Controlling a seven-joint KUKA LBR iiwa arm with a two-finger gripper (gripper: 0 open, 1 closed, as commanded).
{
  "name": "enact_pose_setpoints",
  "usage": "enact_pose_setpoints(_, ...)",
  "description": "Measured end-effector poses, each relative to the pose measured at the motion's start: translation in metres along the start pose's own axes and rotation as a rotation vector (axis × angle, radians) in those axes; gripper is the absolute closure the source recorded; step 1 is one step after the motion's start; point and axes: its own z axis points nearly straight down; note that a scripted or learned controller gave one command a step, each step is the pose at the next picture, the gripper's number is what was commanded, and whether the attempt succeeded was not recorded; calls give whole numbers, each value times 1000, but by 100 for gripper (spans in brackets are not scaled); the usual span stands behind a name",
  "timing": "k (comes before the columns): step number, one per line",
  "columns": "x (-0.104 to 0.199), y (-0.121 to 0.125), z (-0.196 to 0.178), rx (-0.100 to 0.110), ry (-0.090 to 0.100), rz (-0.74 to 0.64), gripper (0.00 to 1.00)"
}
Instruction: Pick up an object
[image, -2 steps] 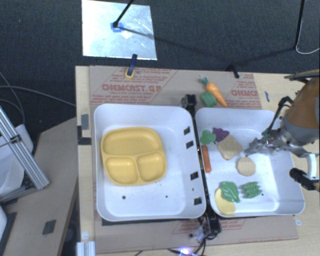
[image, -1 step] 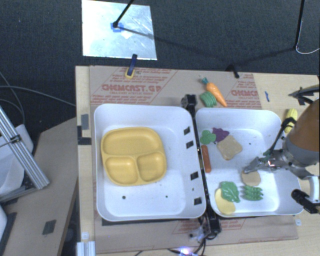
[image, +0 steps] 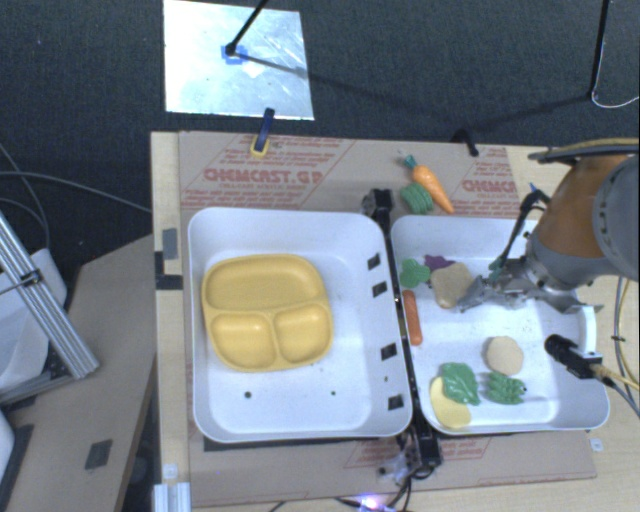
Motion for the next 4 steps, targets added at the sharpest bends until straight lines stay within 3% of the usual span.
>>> enact_pose_setpoints(1,34,-101,1,16,5,10,0)
enact_pose_setpoints(2,72,-34,-79,-5,0,0,0)
enact_pose_setpoints(3,46,-86,5,14,2,13,0)
enact_pose_setpoints(4,152,-89,-105,-3,5,-5,0)
